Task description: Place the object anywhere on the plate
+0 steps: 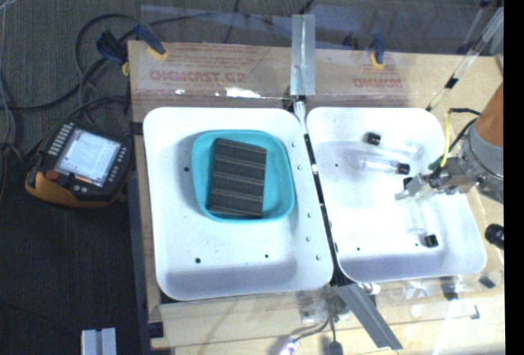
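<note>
The dark ribbed block [237,177] already lies flat on the teal plate [282,181] in the left bin [164,206], well inside the plate's rim and squared to it, so the placement looks done rather than pending. The gripper [419,186] sits over the right bin [458,251], well apart from the plate, its pale fingers low near the bin floor; whether they are spread or closed cannot be told at this size, and nothing can be made out between them. The risks from here are mostly on that right side. Three clear tubes with black caps lie there: one [372,137] near the back, one [383,164] just beside the gripper, and one [424,232] toward the front. They are hard to pick out against the white floor, and being round they would probably roll if nudged. A low sweep could knock one along the floor, or pinch it unintentionally. A second hazard is the divider [315,181] between the bins: a return path toward the left that stays low could clip it. Any further reach over the plate could also disturb the block, which rests loose and would likely slide on the smooth surface.
</note>
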Robot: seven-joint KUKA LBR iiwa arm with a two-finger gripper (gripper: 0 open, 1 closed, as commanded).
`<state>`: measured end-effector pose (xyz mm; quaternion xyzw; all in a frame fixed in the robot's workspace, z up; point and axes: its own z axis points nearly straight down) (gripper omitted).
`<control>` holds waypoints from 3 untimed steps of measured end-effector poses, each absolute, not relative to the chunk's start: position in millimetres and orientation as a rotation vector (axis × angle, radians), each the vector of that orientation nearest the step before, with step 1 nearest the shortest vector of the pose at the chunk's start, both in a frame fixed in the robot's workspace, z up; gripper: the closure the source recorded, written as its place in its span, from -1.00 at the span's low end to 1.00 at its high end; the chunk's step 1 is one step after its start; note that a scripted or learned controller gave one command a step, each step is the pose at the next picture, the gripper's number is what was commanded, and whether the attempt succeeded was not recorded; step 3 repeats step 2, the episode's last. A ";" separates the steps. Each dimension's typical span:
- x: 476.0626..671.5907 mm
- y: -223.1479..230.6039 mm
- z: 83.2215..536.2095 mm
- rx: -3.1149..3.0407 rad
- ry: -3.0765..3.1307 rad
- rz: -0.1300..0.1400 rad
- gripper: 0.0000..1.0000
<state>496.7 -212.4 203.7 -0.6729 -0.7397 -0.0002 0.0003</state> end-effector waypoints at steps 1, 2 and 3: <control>496.8 -212.4 203.8 -2.114 -2.324 -0.001 -1.00; 484.9 -224.5 331.2 -2.318 -2.127 0.003 -1.00; 484.9 -224.5 331.2 -2.318 -2.127 0.003 -1.00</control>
